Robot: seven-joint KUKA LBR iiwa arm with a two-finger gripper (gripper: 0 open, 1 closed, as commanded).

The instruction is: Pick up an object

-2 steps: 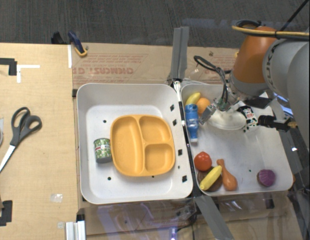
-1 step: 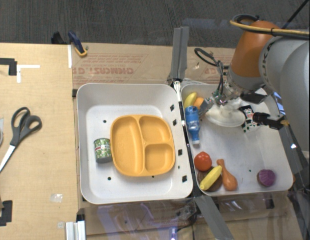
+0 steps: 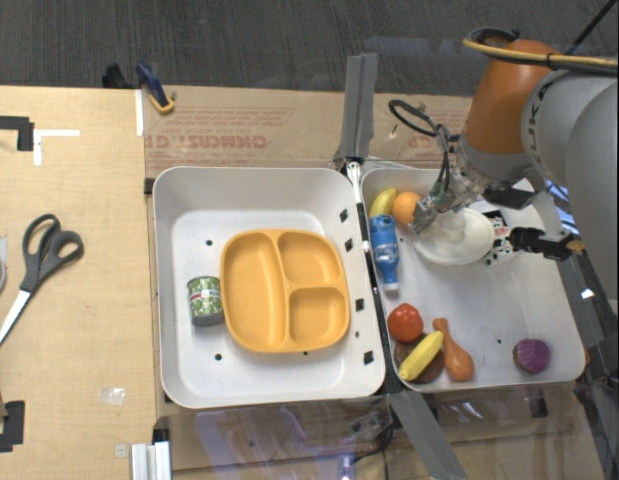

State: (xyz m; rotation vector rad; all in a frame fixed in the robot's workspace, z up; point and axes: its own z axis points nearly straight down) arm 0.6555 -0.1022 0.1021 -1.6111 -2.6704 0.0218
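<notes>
Overhead, the grey arm (image 3: 579, 138) leaned into the right bin (image 3: 549, 313), its gripper (image 3: 429, 208) low beside an orange (image 3: 405, 208) and a white bowl (image 3: 455, 236); its grip could not be judged. Left, a yellow divided plate (image 3: 285, 290) lay beside a small green can (image 3: 204, 300). Nearer sat a blue bottle (image 3: 383, 250), banana (image 3: 421, 356), tomato (image 3: 405, 321) and purple plum (image 3: 531, 355).
</notes>
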